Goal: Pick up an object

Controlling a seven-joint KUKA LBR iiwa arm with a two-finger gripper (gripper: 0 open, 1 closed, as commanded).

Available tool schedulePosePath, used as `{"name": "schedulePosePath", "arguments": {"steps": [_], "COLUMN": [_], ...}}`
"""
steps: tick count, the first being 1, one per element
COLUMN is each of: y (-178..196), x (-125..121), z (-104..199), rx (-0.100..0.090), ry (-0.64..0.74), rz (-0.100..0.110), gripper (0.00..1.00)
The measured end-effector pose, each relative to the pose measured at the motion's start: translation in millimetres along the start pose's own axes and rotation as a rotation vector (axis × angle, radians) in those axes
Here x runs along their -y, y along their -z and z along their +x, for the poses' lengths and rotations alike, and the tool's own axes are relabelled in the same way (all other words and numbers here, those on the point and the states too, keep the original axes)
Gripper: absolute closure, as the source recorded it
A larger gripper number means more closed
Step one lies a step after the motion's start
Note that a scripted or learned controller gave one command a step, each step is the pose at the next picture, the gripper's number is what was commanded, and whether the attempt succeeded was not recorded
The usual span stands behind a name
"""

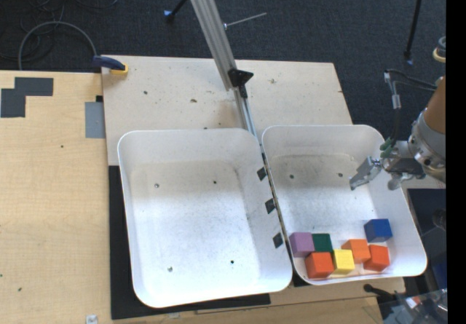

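We had the tool [375,172] over the right bin [331,144], couldn't tell if open or closed, and well apart from the blocks [341,252] packed in the near corner; tight cluster, so a pick could've slipped

Both bins, left bin [138,170] and right bin [342,142], look like smooth white plastic, scuffed and speckled with dark marks. The table [44,191] shows pale matt wood grain, its rear panel [291,93] dull and spotted. A ribbed aluminium bar [211,24] has a brushed sheen. The blocks [342,253] look matt. The hand [375,172] is bare grey metal.
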State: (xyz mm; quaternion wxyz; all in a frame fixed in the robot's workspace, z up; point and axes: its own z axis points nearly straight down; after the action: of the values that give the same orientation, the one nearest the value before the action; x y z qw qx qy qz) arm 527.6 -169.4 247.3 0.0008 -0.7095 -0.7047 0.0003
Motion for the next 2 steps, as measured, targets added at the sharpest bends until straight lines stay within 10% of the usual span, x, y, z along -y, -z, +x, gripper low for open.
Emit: {"name": "schedulePosePath", "arguments": {"steps": [1,2], "y": [101,-13], "x": [20,-85], "z": [-21,-25], "rx": [0.004,-0.002], "ry": [0.001,0.012], "rz": [-0.009,0.006], "gripper": [0.0,0.0]}}
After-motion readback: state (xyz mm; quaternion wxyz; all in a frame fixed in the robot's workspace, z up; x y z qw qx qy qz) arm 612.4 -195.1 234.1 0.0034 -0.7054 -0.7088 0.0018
